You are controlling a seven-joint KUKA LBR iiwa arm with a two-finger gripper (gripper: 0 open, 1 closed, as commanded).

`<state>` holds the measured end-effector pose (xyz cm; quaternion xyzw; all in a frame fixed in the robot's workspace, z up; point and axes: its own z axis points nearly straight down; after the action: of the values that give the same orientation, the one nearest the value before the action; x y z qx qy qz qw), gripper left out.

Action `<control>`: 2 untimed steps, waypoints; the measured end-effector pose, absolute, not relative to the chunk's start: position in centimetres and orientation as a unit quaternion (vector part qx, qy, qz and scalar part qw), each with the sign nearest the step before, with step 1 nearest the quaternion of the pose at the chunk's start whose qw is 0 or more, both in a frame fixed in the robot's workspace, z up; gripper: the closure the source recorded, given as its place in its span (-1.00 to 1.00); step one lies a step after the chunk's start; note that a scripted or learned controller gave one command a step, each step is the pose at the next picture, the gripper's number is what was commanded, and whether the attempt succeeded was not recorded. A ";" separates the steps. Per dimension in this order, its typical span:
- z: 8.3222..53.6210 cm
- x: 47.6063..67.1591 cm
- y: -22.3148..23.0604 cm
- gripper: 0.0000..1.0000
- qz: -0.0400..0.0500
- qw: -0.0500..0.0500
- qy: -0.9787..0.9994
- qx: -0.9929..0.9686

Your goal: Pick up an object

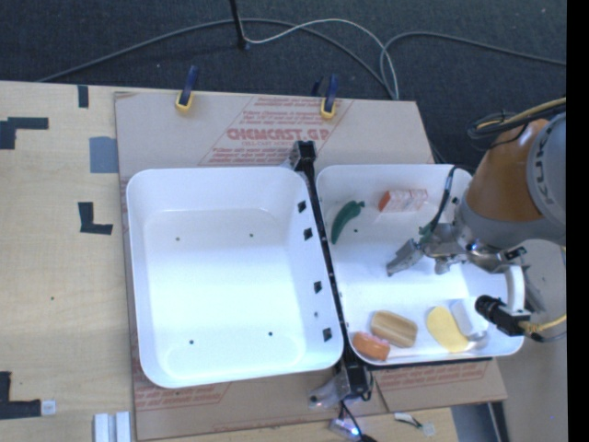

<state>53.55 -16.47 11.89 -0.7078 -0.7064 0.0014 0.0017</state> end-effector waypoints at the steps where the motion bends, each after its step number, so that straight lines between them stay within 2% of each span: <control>1: 14.1 54.0 -18.3 -1.00 0.000 -0.001 -0.707 -0.707; 2: 16.1 59.1 -18.4 -1.00 -0.001 -0.001 -0.708 -0.706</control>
<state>59.09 -18.40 16.12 -0.7064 -0.7078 -0.0006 -0.0012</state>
